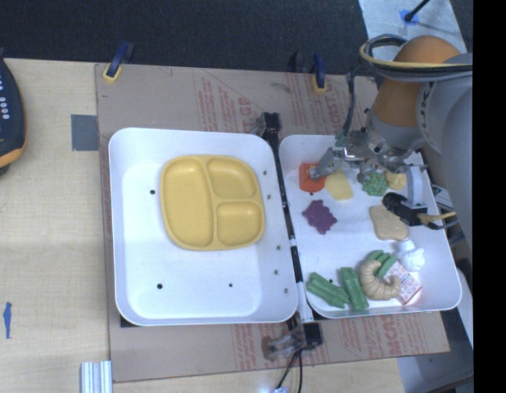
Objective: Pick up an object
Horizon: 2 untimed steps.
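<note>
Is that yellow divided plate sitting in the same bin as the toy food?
No, the yellow plate lies in the left bin, while the toy food fills the right bin.

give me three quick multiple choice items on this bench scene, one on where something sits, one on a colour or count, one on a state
1. Where does the yellow divided plate lie?
A. in the left bin
B. in the right bin
C. on the bare bench

2. What colour is the small toy near the right bin's left wall?
A. blue
B. purple
C. white

3. How do the plate's compartments stand?
A. all three bare
B. one holds a green toy
C. all three filled

Answers:
1. A, the plate rests on the left bin's floor, toward its far end.
2. B, the toy is purple, lying just below the red piece.
3. A, all three compartments show plain yellow; the green pieces lie in the right bin, where the gripper also reaches.
</note>
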Each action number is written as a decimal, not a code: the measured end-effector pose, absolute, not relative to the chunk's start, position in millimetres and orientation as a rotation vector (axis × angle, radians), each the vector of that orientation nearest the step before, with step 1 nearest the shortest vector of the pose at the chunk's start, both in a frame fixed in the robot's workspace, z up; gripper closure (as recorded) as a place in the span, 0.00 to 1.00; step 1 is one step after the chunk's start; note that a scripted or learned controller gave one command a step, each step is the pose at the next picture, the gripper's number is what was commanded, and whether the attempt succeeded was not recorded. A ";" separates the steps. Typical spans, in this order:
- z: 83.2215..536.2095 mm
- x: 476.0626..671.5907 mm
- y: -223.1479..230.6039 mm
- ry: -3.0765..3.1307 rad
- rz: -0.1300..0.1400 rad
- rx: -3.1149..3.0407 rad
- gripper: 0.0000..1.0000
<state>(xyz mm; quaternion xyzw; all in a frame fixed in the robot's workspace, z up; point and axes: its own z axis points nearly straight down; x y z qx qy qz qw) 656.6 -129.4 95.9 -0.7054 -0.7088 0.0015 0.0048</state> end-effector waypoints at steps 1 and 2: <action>109.7 658.2 -128.3 -2.226 0.003 -2.204 1.00; 108.1 657.5 -128.3 -2.226 0.006 -2.202 0.00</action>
